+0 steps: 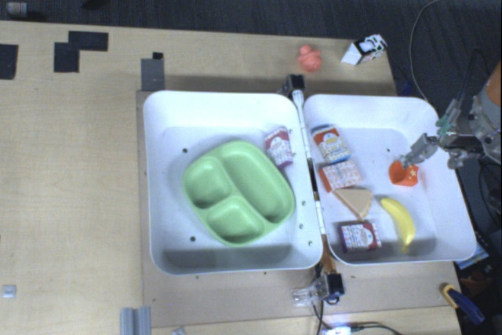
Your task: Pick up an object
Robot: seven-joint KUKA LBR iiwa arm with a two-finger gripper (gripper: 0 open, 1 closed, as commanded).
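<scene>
You are seeing the gripper (417, 155) hovering at the orange toy (404, 173) in the right bin (439, 118); its opening is impossible to judge

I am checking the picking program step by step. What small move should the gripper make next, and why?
Probably a short descent over the orange object. The gripper sits at that object's upper right edge in the right bin, and nothing shows between its fingers. The banana and the other items lie apart from it, so lowering straight down there seems the least likely to disturb anything.
</scene>
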